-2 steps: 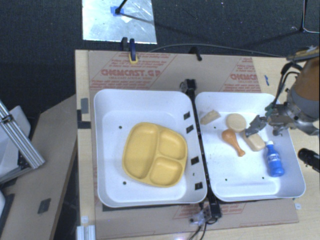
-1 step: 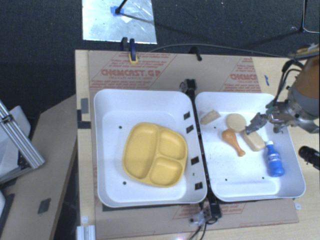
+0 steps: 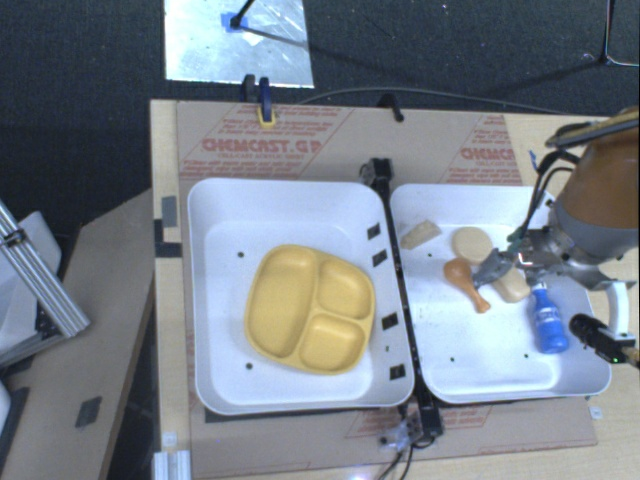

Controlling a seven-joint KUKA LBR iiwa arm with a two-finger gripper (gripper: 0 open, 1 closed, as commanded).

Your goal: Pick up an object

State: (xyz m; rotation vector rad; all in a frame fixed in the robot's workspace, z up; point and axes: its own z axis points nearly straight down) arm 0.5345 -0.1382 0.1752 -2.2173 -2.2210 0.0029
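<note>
You've got the arm (image 3: pixel 600 193) coming in from the right, its orange band over the far right corner of the right bin (image 3: pixel 440 368), and the gripper (image 3: pixel 497 266) is down low over the middle of that bin. Its grey fingers sit right among the clutter, and you cannot tell whether they are apart or together, or whether anything is between them. Just left of the gripper lies the wooden spoon (image 3: pixel 464 280): round bowl end toward the far left, handle running toward the near right, so its long axis slants across the bin, with the handle tip right by the fingers. Just beyond it sits a pale round piece (image 3: pixel 470 241), and farther left a small tan chunk (image 3: pixel 420 234), its long axis tilted, higher end toward the far right. A pale block (image 3: pixel 513 286) lies just right of the fingers, partly hidden. On the near right you see the blue bottle (image 3: pixel 548 324), lying with its long axis running near to far, narrow end toward the gripper. Over in the left bin (image 3: pixel 225 368) rests the yellow tray (image 3: pixel 310 308), three compartments, turned at a slant, well apart from everything else. Both bins sit side by side on the bench (image 3: pixel 300 133), touching along the black clips in the middle.
</note>
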